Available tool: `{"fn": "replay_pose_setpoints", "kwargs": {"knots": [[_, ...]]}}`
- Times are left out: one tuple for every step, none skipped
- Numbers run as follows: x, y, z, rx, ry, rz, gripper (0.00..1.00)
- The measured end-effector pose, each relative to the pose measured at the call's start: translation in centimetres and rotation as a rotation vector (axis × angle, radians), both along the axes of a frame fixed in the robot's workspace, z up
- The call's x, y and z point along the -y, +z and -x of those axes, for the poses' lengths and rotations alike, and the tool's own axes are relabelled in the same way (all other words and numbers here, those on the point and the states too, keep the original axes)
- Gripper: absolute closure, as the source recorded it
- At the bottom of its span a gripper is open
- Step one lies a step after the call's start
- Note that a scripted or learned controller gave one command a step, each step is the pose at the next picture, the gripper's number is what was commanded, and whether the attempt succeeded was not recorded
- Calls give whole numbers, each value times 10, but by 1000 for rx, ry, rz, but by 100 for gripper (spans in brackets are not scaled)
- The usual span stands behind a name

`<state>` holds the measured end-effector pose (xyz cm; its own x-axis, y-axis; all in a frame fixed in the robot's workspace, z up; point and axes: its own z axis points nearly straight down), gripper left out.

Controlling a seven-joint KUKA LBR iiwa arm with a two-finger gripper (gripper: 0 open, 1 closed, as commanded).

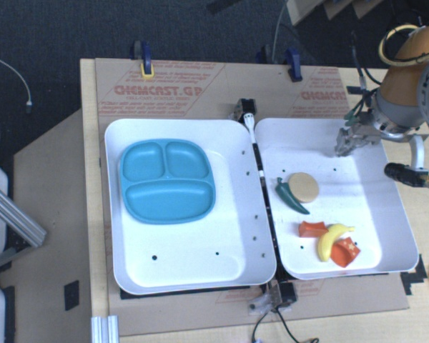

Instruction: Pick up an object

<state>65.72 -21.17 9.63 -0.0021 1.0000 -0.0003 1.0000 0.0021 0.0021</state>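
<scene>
My gripper [347,143] hangs over the back right part of the right bin [386,199], apart from every object. Nearer the bin's middle lies a tan round disc [304,188] with a green pepper [292,197] against its left side. Toward the front sit a red piece [312,229], a yellow banana [330,240] and another red piece [346,252], close together. Nothing shows in the gripper.
In the left bin [229,249], a blue divided plate [168,181] lies at the back left. A black divider strip [258,170] runs between the bins. Clamps [146,57] hold the cardboard at the back edge.
</scene>
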Motion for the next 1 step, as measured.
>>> {"fn": "replay_pose_setpoints", "kwargs": {"knots": [[3,45,1,5,-2,3,100]]}}
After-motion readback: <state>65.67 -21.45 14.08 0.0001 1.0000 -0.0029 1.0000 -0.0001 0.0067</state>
